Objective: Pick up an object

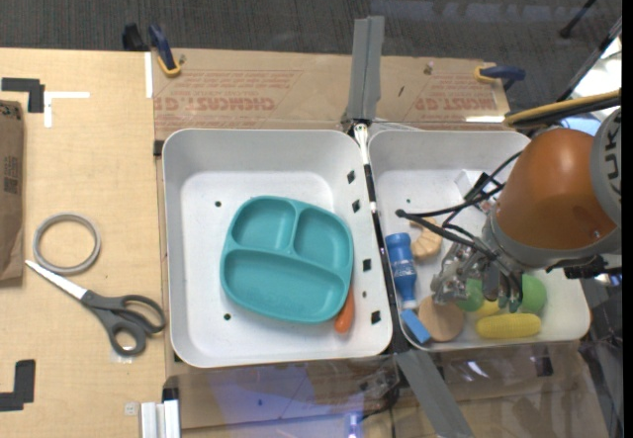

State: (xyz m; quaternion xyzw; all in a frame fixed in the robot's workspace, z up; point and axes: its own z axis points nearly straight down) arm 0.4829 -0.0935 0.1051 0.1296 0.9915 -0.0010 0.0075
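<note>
Gripper (463,280) low in right bin (435,154), over cluttered front corner; jaw state impossible to tell. Beneath and beside it: round tan piece (442,319), yellow object (508,326), green object (532,293), all crowded near front wall. Blue cylinder (400,266) along left wall, pale piece (426,245) just beside. Open floor toward back of right bin. Left bin (193,164) with teal divided plate (288,259), orange item (344,313) at plate's edge.

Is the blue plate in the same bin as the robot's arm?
No, the blue plate lies in the left bin, while the arm reaches into the right bin.
</note>
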